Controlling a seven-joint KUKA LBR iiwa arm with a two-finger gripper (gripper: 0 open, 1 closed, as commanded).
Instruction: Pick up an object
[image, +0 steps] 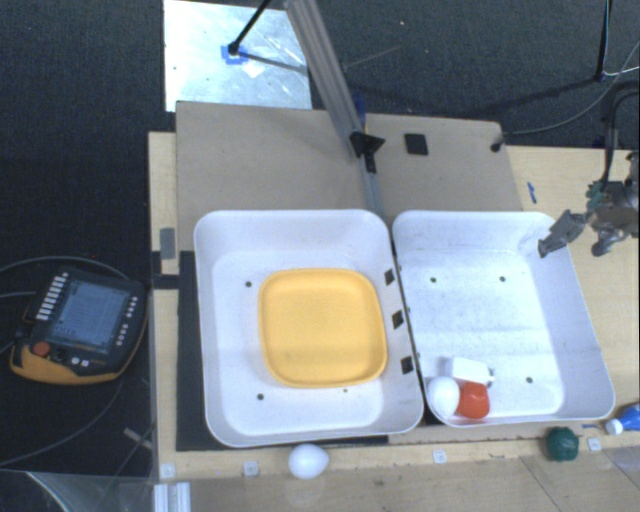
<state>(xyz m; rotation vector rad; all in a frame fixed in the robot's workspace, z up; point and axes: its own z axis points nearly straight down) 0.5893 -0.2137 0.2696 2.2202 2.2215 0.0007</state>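
In the left bin (225, 300) a yellow square plate (323, 326) lies flat. At the near left corner of the right bin (500, 300), a white egg-shaped object (442, 392), a red object (474, 401) and a small white block (470, 371) huddle together. My gripper (580, 238) hangs over the far right rim of the right bin, well away from these objects. Its two fingers stand apart, open, with nothing between them.
On the bench in front of the bins lie a white egg (308, 461), a dark green ball (562, 443) and a small blue and white item (622, 423). A teach pendant (75, 322) rests on the floor to the left. A slanted pole (335, 80) rises behind the bins.
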